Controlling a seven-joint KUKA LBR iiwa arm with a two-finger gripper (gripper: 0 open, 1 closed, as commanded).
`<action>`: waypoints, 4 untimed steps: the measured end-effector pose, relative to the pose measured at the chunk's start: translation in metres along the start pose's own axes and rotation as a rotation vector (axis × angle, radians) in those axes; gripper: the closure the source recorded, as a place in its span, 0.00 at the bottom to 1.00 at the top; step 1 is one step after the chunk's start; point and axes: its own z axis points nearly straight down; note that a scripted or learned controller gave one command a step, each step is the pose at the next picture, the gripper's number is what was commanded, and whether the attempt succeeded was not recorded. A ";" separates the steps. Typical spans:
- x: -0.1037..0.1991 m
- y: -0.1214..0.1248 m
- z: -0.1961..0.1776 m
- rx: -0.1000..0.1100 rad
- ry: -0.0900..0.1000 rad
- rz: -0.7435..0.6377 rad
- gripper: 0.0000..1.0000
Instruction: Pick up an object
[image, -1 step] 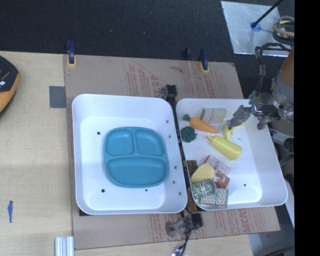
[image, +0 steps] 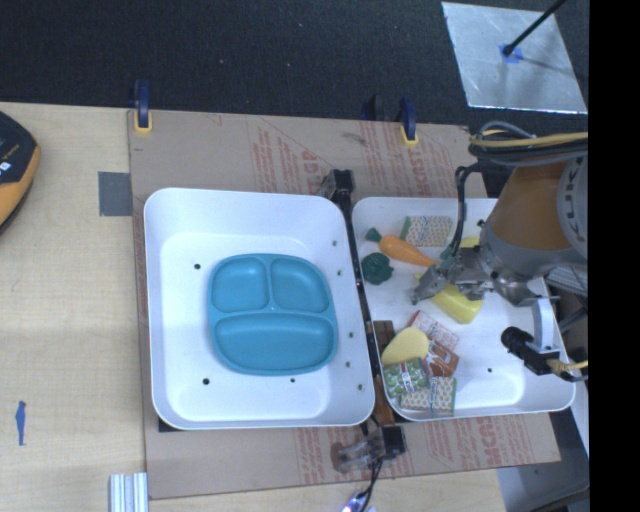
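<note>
Right now my gripper hangs low in the right bin; I cannot tell its grip. A yellow block sits just beside it, an orange carrot just behind. It might bump both away.

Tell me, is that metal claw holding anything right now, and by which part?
It cannot be told. The two-finger gripper sits low in the right white bin, beside the yellow block and the orange toy carrot, but no object visibly sits between its fingers.
</note>
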 end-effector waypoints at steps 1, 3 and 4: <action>-0.004 0.004 -0.021 -0.014 -0.006 0.001 1.00; -0.016 0.097 0.011 -0.007 0.001 -0.003 0.00; -0.004 -0.004 0.016 0.010 0.005 0.003 0.00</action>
